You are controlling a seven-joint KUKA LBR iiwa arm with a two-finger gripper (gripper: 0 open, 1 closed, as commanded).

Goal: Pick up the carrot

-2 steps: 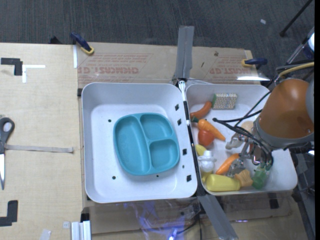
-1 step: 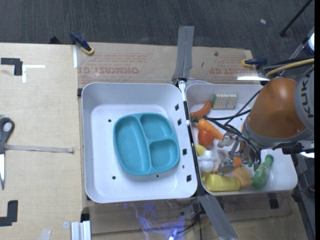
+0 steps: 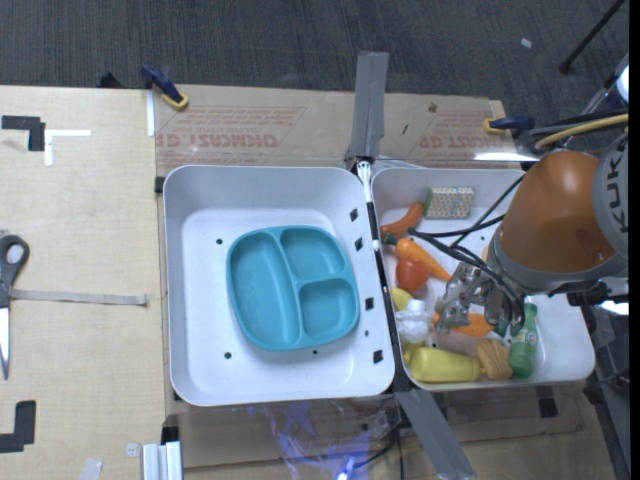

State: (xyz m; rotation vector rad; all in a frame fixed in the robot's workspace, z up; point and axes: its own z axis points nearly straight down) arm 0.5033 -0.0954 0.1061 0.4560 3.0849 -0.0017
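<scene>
A pair of scissors (image 3: 8, 293) is lying at the far left of the wooden bench (image 3: 80, 228). Next, the left white bin (image 3: 190, 358) is holding a teal divided plate (image 3: 293, 288), sitting near its middle. The right white bin (image 3: 570, 363) is crowded with toy food. The carrot (image 3: 420, 260) is lying in that bin's left half, slanting, with an orange-red pepper (image 3: 402, 219) just above it and a yellow piece (image 3: 441, 366) near the front wall. The gripper (image 3: 462, 303) is hanging low over the pile, just right of the carrot; whether it is open or closed cannot be told. The grey arm (image 3: 560, 223) with its orange band is reaching in from the right.
</scene>
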